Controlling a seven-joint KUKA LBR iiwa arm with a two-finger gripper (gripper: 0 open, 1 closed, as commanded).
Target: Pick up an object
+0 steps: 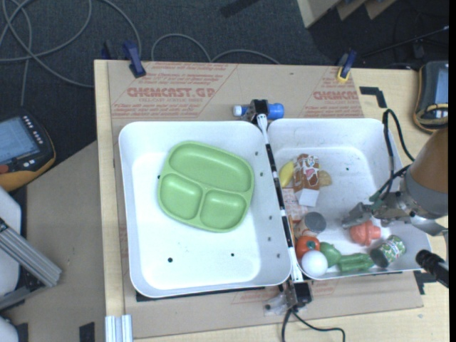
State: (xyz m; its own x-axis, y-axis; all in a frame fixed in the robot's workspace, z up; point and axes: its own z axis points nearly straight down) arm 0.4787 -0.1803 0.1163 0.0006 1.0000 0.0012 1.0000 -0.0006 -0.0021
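Observation:
The right bin holds several small things. A yellow piece and a brown and white snack packet lie at its left side. A grey disc, a red tomato, a white ball and a green cucumber sit along the front left. An orange-red toy and a green and white can lie at the front right. My gripper hangs low in the right bin, just behind and over the orange-red toy, close to it.
A green divided plate lies in the left bin. The ridge between the bins runs front to back. A blue and white clip sits at the back of it. The arm's body covers the right bin's right rim.

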